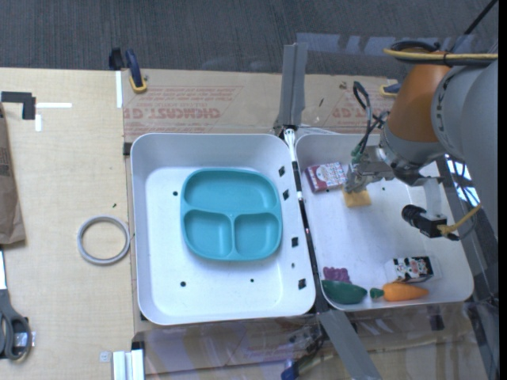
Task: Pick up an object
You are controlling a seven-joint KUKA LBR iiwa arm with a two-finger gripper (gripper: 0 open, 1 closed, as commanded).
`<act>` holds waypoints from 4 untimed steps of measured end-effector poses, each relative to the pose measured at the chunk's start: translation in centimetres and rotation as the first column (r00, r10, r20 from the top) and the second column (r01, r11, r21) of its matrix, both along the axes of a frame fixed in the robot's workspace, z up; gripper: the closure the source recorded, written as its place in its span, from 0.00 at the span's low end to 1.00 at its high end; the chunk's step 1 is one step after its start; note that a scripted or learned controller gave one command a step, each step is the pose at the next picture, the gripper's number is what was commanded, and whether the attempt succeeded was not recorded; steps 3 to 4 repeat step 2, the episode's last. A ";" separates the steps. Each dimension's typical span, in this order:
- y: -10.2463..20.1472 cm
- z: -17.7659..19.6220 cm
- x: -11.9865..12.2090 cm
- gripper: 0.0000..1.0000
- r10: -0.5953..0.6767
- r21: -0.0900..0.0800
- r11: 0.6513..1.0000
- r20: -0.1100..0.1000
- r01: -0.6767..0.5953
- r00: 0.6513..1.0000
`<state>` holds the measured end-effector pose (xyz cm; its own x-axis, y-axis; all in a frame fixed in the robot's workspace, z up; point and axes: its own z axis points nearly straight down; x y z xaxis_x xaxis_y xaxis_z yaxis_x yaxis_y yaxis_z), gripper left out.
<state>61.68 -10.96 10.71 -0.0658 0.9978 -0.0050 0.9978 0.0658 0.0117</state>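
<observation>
My tool [358, 182] is hovering low in the right bin [444, 291], directly above a small yellow block [358, 199] near the bin's far-left corner, beside a maroon packet [325, 176]; its opening I cannot tell. Teal tray [232, 214] is lying in the left bin [150, 236]

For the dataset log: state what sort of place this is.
Probably a robotics lab's bin-picking bench: a grey robot arm reaches over two white bins, toy food such as a carrot lies inside, and a tape roll sits on the benchtop.
</observation>
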 end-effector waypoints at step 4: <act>-0.5 -1.5 0.0 0.00 -0.141 0.003 0.990 -0.012 0.141 0.990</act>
